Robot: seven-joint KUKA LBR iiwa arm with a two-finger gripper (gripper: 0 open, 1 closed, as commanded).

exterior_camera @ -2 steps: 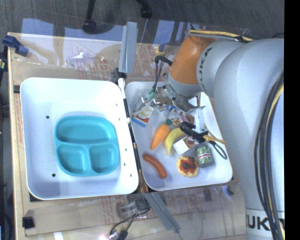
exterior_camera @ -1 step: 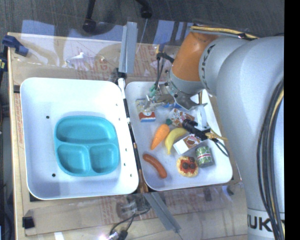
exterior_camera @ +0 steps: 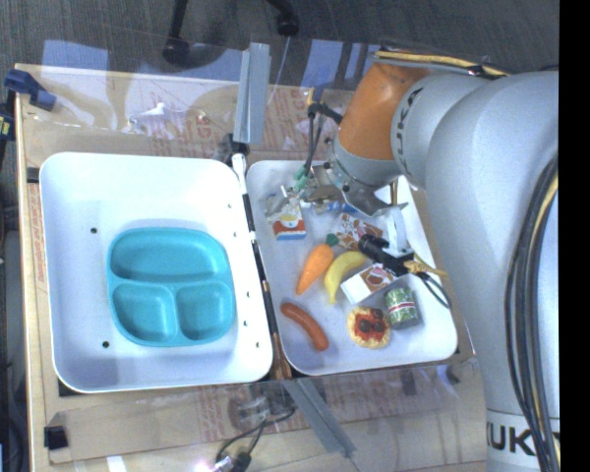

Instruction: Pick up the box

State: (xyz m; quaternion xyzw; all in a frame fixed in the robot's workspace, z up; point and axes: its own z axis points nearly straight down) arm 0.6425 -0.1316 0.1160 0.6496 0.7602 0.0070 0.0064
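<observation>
- Where the grey arm (exterior_camera: 472,165) reaches in from your right, its orange band (exterior_camera: 374,111) sits over the far end of the right bin (exterior_camera: 438,347), and the gripper (exterior_camera: 300,187) hangs just above the bin's far left corner.
- You cannot tell from this view how the gripper is set; it is small and partly lost against the clutter.
- You will find the box (exterior_camera: 290,227), a small white carton with an orange and blue front, just below the gripper on the bin floor; whether the two touch is not clear.
- Next to the box you see a carrot (exterior_camera: 313,266) lying at a slant, and a banana (exterior_camera: 342,271) just beside it.
- Nearer the front you have a sausage (exterior_camera: 305,325), a small pizza (exterior_camera: 369,327), a green can (exterior_camera: 403,306) and a white packet (exterior_camera: 366,283).
- The left bin (exterior_camera: 69,352) on the worktop (exterior_camera: 177,106) holds a blue divided tray (exterior_camera: 170,285) with three compartments.
</observation>
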